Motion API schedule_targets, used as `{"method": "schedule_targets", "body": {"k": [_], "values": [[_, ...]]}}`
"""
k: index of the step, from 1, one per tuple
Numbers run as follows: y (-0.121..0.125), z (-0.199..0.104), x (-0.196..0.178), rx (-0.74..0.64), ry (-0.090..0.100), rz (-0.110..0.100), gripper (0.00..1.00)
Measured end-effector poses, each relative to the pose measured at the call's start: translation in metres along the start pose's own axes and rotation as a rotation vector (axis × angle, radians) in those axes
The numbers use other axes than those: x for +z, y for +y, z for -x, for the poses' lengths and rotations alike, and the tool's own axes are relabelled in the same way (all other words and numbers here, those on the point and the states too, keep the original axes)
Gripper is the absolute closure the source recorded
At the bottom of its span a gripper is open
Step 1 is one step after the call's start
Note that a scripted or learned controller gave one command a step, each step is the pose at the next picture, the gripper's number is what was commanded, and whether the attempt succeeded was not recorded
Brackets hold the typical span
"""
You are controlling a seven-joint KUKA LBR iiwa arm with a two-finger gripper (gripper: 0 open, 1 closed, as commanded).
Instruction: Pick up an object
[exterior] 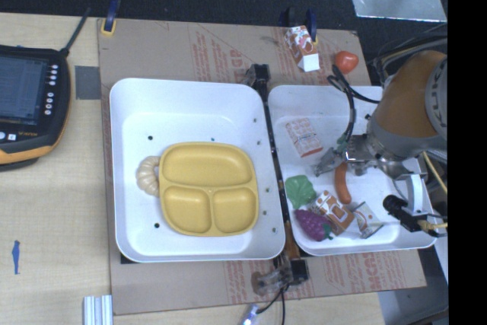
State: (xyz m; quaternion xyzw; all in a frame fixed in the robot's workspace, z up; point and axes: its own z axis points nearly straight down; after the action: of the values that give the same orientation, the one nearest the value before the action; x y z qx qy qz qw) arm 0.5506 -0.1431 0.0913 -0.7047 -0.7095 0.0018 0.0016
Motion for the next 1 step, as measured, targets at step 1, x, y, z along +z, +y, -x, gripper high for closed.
{"method": "schedule_targets", "body": {"k": [1], "values": [[0.0,0.0014,-0.0104,-0.004,-0.002,-0.002,1.0]]}}
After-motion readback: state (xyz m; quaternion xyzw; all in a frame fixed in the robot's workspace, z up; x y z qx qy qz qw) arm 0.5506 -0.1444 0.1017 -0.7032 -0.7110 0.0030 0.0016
